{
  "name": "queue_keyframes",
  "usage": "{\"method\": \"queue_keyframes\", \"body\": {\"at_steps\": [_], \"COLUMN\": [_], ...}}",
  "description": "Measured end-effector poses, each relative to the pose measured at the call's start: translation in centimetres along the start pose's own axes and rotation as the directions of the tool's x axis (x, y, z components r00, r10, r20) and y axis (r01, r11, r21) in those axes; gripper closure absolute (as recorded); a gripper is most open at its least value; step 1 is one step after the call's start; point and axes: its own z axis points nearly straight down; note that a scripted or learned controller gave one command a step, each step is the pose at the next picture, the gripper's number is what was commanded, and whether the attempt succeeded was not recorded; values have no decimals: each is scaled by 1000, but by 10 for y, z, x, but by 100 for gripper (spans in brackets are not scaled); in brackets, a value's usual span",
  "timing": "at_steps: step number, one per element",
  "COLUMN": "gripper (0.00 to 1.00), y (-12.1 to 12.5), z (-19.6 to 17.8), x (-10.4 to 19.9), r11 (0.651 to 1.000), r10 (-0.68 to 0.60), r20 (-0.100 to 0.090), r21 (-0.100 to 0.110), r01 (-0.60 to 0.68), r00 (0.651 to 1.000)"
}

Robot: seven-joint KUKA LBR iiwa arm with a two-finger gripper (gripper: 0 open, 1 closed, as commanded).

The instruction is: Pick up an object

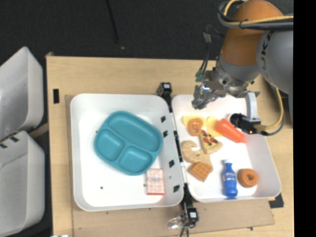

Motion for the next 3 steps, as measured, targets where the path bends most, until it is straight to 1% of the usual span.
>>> {"method": "queue_keyframes", "body": {"at_steps": [1, 2, 3], "gripper": [100, 100, 100], "y": [-19, -44, -48], "z": [16, 12, 25], "x": [53, 91, 119], "r11": [1000, 1000, 1000], "r10": [1, 0, 2], "r20": [1, 0, 1], "r21": [2, 0, 0], "r01": [-1, 0, -2], "r00": [1000, 1000, 1000]}}
